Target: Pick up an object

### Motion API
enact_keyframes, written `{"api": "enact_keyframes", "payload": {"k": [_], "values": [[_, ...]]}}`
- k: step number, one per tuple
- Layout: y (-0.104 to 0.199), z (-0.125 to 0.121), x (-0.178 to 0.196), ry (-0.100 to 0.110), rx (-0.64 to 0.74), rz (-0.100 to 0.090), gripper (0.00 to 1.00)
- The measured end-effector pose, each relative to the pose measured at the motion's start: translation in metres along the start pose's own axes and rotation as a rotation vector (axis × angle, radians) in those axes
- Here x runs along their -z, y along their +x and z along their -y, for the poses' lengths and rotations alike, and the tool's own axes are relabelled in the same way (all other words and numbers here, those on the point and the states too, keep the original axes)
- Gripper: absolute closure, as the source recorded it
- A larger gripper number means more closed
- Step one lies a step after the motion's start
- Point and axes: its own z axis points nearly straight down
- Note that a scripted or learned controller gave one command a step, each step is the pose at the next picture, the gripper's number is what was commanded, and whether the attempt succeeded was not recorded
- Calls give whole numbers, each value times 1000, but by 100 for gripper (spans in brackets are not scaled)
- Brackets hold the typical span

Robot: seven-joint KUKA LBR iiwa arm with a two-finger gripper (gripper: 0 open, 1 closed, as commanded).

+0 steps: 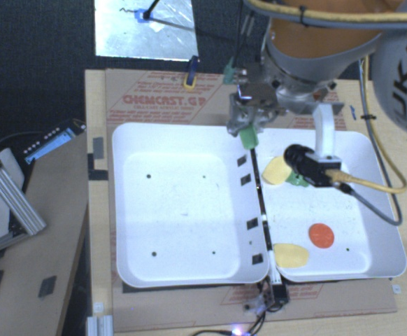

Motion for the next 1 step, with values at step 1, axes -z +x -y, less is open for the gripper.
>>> {"api": "enact_keyframes", "payload": {"k": [1], "values": [[-2, -1, 11, -3, 2, 1, 100]]}}
